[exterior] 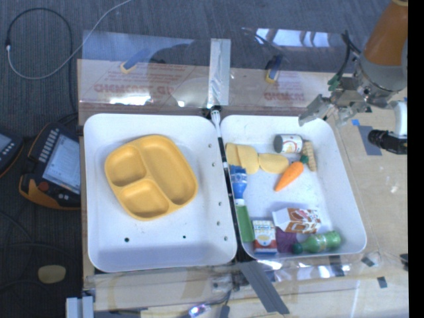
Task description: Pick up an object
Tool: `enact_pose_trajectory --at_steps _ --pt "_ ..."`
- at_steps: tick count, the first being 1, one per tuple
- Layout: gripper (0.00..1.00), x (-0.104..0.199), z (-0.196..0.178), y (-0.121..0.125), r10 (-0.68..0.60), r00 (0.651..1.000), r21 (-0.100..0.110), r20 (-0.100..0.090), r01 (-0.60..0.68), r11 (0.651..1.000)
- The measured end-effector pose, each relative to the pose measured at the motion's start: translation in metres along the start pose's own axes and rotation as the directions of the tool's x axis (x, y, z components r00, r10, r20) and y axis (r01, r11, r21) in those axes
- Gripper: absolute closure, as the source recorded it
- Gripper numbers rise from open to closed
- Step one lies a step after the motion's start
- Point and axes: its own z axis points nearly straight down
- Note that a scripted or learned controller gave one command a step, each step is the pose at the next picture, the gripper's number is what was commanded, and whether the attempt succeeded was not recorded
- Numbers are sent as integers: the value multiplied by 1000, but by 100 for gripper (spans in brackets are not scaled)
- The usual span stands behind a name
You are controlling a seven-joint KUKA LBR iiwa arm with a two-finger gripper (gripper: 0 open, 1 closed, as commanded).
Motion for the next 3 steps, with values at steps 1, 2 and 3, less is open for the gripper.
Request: enact_pose_trajectory --at_steps 1,2,3 --pt "0 1 125 -10 39 999 0 4 -39 999" --pt "0 23 -2 -44 -85 996 -2 2 85 996" --pt "0 4 97 -27 -161 987 1 3 161 987"
